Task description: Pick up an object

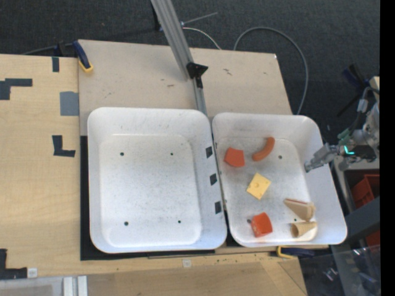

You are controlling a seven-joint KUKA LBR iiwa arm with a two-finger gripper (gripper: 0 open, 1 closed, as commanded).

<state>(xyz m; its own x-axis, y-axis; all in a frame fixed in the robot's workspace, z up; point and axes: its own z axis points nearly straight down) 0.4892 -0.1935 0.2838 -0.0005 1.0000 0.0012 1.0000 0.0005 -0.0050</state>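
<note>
White right bin (321, 142): curved orange sausage (264, 148).

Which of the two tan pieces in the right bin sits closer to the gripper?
The upper tan wedge, lying above the other tan piece at the bin's near right corner. It is the closer one to the gripper at the right rim.

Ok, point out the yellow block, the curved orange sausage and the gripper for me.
yellow block (258, 186), camera view, centre of its top face
curved orange sausage (264, 148), camera view, middle of its bend
gripper (316, 159), camera view, its tip at the bin's right rim
</note>
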